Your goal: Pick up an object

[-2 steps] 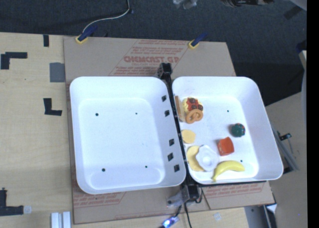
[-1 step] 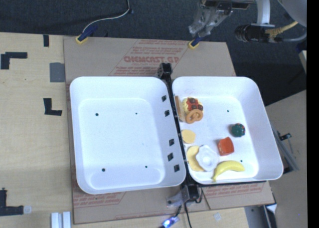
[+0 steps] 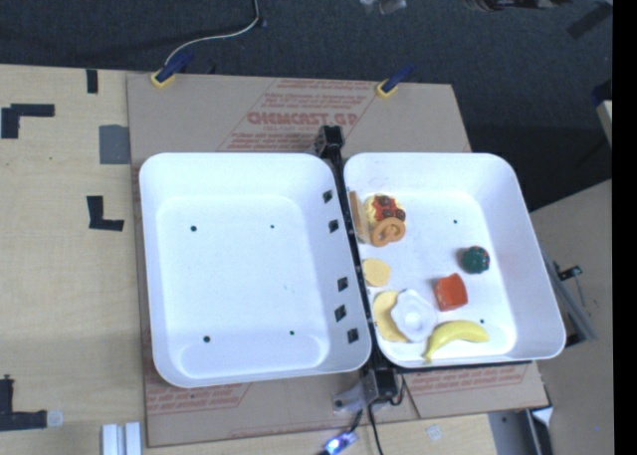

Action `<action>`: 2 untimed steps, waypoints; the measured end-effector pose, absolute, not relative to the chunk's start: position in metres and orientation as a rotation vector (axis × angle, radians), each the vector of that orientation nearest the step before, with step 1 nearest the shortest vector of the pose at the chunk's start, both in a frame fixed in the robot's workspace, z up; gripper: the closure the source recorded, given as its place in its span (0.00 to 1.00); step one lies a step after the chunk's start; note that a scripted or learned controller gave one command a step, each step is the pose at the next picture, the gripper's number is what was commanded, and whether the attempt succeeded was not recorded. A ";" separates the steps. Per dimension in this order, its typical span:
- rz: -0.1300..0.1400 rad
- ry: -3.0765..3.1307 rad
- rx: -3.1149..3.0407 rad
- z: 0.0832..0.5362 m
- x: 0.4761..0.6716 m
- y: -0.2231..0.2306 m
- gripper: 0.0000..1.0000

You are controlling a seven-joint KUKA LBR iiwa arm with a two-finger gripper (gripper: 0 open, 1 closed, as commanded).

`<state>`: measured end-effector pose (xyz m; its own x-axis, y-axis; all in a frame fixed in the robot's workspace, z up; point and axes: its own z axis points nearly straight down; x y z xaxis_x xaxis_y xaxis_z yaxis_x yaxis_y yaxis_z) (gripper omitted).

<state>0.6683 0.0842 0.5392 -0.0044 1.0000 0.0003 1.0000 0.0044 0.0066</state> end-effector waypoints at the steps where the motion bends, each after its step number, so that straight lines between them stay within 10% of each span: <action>1: -0.018 2.217 2.234 0.411 0.667 -0.006 1.00; 2: 0.008 2.225 2.212 0.512 0.668 0.089 1.00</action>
